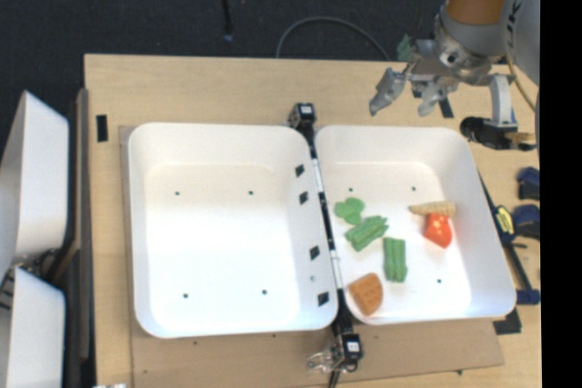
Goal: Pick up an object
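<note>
Here we see the gripper [408, 98] poised above the far rim of the right bin [459, 152], its two fingers spread wide with nothing between them. The objects we might pick lie well apart from it, nearer the camera, on the floor of that bin. A small green piece [348, 209] sits closest to the pincer, touching a larger green piece [366, 232] just in front of it. A green strip [395, 258] lies beside those, toward the right. A red and tan item [436, 223] rests further right, toward the bin's right wall. An orange piece [366, 293] sits in the near left corner, close to the divider. The left bin [155, 186] stands alongside on the wooden bench [182, 82].
</note>
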Action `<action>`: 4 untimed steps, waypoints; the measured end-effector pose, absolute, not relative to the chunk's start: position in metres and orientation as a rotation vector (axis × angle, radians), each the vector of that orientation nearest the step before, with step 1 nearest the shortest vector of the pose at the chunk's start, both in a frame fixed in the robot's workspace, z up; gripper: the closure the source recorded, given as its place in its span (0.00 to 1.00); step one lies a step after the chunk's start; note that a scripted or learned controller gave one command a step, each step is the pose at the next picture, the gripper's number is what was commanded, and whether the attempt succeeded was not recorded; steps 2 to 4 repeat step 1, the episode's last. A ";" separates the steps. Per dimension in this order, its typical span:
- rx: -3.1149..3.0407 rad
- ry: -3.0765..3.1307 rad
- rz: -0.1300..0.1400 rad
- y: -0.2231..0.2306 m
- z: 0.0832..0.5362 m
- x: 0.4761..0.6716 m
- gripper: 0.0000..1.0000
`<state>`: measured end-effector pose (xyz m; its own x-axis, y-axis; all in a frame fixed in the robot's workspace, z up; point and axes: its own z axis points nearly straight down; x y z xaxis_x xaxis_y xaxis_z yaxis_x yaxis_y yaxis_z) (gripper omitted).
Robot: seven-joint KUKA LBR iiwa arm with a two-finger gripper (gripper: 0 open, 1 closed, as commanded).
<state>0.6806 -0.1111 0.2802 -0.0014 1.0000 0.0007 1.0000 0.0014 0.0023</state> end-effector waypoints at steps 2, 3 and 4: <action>2.229 2.215 -0.009 -0.204 0.181 0.687 0.00; 2.229 2.215 -0.009 -0.204 0.181 0.687 0.00; 2.229 2.215 -0.009 -0.204 0.181 0.687 0.00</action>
